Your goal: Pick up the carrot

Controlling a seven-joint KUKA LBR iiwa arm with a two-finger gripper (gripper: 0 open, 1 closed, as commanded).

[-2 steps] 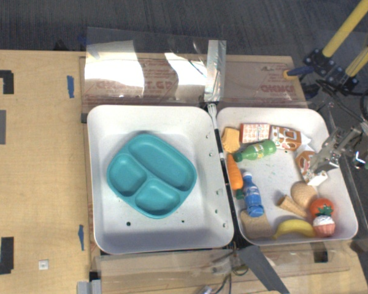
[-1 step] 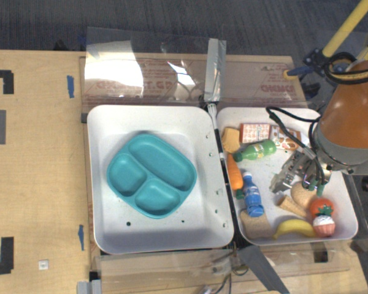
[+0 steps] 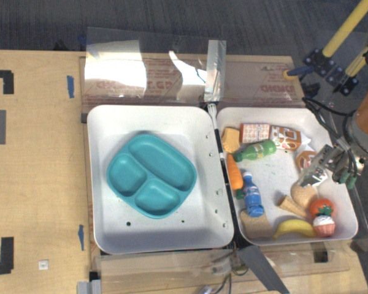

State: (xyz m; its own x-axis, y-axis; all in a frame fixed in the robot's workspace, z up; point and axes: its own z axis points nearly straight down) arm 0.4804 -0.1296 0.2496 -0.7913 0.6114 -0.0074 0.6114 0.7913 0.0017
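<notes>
The carrot lies along the left edge of the right bin, between a green bottle and a blue bottle — well apart from the gripper at the frame's right, whose fingers stand apart, clamped on nothing

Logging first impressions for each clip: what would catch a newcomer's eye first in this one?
The teal divided plate stands out, alone in the left bin. The right bin is crowded with toy food: the orange carrot lies along its left wall beside a blue bottle, with a green bottle just above. The gripper hovers at the bin's right side, away from the carrot.
</notes>
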